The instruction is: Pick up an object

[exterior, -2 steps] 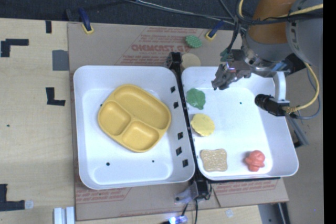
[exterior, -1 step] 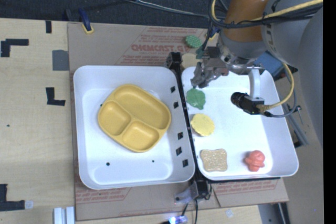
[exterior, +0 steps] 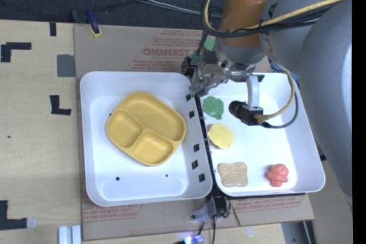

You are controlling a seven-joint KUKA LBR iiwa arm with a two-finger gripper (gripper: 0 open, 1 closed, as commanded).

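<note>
Objects for picking lie in your right bin point(exterior: 297, 140): a green piece point(exterior: 213, 107) farthest, a yellow piece point(exterior: 221, 136) nearer, then a tan waffle-like piece point(exterior: 233, 174) and a red piece point(exterior: 277, 174) along the near wall. On your left, a yellow divided plate point(exterior: 146, 127) sits in the left bin point(exterior: 91, 140). Red printing on the cardboard point(exterior: 160, 51) beyond the bins is too blurred to read. The claw point(exterior: 206, 78) hangs over the divider's far end, just beside the green piece; you cannot tell whether it is apart or together, as the wrist hides it. The arm point(exterior: 320, 37) is cut off at right.
</note>
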